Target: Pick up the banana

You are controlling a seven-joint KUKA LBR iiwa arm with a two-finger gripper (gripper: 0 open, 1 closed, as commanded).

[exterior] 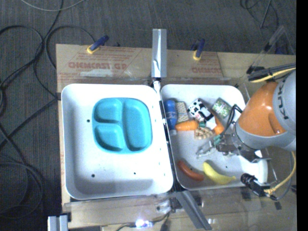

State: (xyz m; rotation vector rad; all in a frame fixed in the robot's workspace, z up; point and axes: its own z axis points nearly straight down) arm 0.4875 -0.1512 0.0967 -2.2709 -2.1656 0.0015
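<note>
The yellow banana (219, 173) lies near the front wall of the right bin (231, 91), its tip pointing right. My gripper (205, 147) hovers just above and behind it, reaching in from the right, a short gap away from the fruit. Its two metal fingers (199, 153) point left and stand open, with nothing between them. The orange wrist band (260, 114) sits to the right, over the bin's edge.
A red sausage-shaped toy (191, 171) lies just left of the banana. Behind the gripper are a carrot (187, 126), a blue bottle (169, 112), a black-and-white cow toy (199, 110) and a green packet (222, 107). The left bin (77, 167) holds a blue divided tray (122, 124).
</note>
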